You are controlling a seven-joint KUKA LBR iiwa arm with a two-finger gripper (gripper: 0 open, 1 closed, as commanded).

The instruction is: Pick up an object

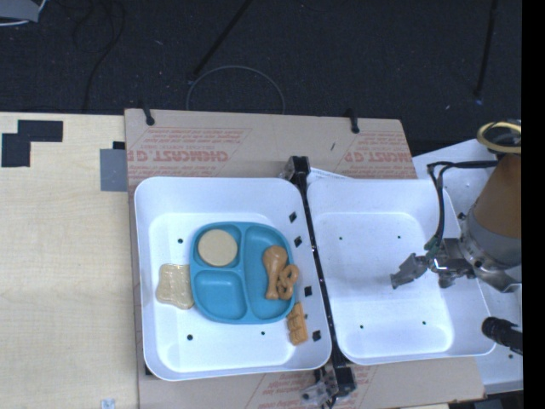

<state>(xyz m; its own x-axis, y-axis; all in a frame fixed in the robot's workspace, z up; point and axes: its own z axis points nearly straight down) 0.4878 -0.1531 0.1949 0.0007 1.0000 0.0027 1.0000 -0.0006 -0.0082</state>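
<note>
A: Start at the left. What lies in the left bin (153, 220)?

B: A pale tan, flat piece shaped like a slice of toast (174, 285) rests on the bin floor near its left wall, just touching the left edge of a blue divided tray (223, 301). The tray sits in the middle of that bin and has three compartments.

A: What is on the tray?

B: A round beige disc, like a cracker or cookie (216, 247), fills the upper left compartment. A brown pretzel-shaped piece (279, 272) lies upright along the right compartment. The lower left compartment holds nothing I can make out.

A: Anything else in that bin?

B: A small orange-brown chunk (296, 324) lies on the bin floor just off the tray's lower right corner, close to the divider between the bins.

A: And moving right?

B: The right bin (375, 348) comes next, white like the other. The gripper (410, 272) hangs over its right half, near the right wall, with the grey and orange arm (502, 203) behind it at the right edge of the view.

A: Is the claw gripping anything?

B: Nothing shows between its fingers. The tip looks dark and narrow from this angle, and I cannot tell how far apart the fingers stand. It is well apart from everything in the left bin.
</note>
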